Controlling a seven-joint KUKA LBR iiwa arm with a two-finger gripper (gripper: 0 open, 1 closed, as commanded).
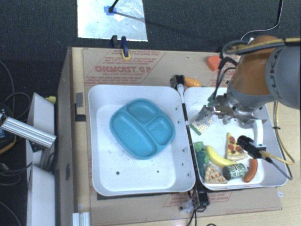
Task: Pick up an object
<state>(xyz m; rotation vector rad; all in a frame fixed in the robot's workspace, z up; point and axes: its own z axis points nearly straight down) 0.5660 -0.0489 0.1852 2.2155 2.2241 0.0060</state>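
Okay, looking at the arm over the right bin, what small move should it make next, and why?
Probably lower straight down a little. The gripper hangs at the right bin's upper left, apart from the banana and pizza slice lying nearer the front; nothing visible sits in it.

A sectioned plate lies in the left bin; banana and can in the right bin.

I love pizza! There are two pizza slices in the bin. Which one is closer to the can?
The lower pizza slice, at the bin's front edge beside the can. The other slice lies higher up, past the banana.
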